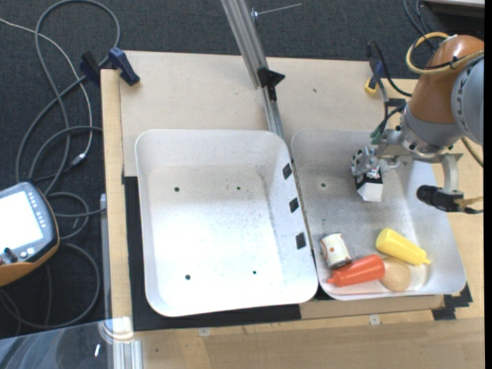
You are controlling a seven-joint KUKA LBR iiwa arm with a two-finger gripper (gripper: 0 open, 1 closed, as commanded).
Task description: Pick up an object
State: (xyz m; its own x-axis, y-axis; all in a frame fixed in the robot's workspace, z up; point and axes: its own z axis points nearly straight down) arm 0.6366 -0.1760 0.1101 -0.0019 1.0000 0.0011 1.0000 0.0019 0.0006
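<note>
My gripper (370, 181) hangs over the upper middle of the right bin (330, 206), its tip low over the bin floor. Several objects lie clustered at that bin's near edge, well below the gripper in the view. A small white can with a red label (335, 250) lies on its side. An orange carrot-shaped piece (356, 271) lies beside it. A yellow elongated piece (401, 247) sits to the right, and a beige rounded lump (396, 277) rests at the corner. None of them touches the gripper.
The left bin (215, 221) sits alongside, with dark clips on the shared wall (296, 206). A slanted aluminium bar (242, 29) crosses the back of the bench. Cables and a teach pendant (23, 229) lie on the floor at left.
</note>
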